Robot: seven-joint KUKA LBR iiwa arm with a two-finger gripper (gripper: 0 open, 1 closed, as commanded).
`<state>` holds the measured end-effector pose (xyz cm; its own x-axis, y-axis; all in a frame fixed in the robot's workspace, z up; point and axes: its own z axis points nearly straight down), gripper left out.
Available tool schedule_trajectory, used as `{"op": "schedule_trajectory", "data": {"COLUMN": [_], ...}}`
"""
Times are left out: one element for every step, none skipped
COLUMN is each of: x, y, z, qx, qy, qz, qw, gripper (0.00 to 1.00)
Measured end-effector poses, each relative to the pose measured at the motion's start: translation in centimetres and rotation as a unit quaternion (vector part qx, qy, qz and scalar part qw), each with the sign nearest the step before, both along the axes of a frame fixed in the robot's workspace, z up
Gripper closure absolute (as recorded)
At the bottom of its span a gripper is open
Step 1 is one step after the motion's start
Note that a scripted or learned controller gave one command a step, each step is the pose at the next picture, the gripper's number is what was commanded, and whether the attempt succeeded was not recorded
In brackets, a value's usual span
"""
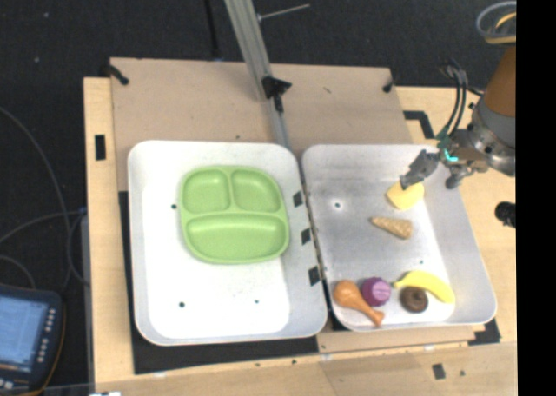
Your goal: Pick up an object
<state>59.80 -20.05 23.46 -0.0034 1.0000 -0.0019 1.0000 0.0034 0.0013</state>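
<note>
My gripper (433,179) hangs over the upper right part of the right bin (347,177), its two fingers spread apart, open. A pale yellow wedge (405,195) lies just below and left of the left fingertip (415,174), touching or nearly touching it, not between the fingers. A tan triangular piece (392,227) lies a little lower in the same bin. Along the bin's front edge sit an orange drumstick-shaped item (356,299), a purple item (375,290), a brown doughnut (414,300) and a yellow banana (427,283).
The left bin (156,299) holds a green divided plate (234,214). A slanted metal post (248,29) rises behind the bins. The arm enters from the right, above the right bin's far corner.
</note>
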Motion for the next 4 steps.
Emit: {"op": "schedule_trajectory", "data": {"x": [0.5, 0.5, 0.5, 0.6], "y": [-0.9, -1.0, -1.1, -1.2], "z": [-5.7, -12.0, -13.4, -12.1], "qx": [0.0002, 0.0005, 0.0, -0.0008], "qy": [0.003, 0.003, 0.001, -0.001], "qz": [-0.002, -0.002, -0.003, -0.004], "qw": [1.0, 1.0, 1.0, 1.0], "gripper": [0.0, 0.0, 0.0, 1.0]}}
